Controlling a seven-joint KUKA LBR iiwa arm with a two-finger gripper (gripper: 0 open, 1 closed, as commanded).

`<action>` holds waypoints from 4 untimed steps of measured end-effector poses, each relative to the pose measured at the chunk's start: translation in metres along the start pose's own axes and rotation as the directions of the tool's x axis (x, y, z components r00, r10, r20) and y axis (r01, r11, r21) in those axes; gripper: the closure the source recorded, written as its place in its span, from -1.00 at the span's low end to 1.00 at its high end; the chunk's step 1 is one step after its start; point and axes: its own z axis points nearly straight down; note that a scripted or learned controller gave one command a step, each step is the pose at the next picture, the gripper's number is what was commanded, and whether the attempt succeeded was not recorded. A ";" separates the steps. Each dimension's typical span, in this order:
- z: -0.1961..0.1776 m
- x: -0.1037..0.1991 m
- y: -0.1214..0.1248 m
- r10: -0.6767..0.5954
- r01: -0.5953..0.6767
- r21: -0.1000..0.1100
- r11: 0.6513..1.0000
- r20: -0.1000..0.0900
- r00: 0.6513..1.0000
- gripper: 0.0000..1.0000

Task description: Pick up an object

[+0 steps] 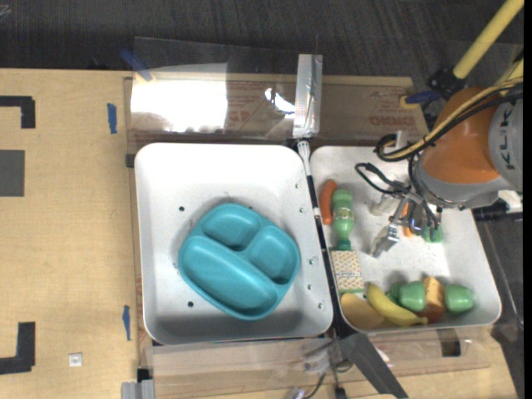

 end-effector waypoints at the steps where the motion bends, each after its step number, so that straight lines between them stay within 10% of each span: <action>1: -0.014 -0.004 0.001 -0.001 0.001 -0.002 1.000 0.013 1.000 1.00; 2: -0.101 -0.096 -0.062 -0.264 0.264 0.000 0.965 0.002 0.965 1.00; 3: -0.098 -0.095 -0.061 -0.265 0.265 -0.002 0.964 -0.002 0.964 -1.00; 4: -0.016 -0.101 -0.063 -0.281 0.281 0.002 0.960 0.009 0.960 -1.00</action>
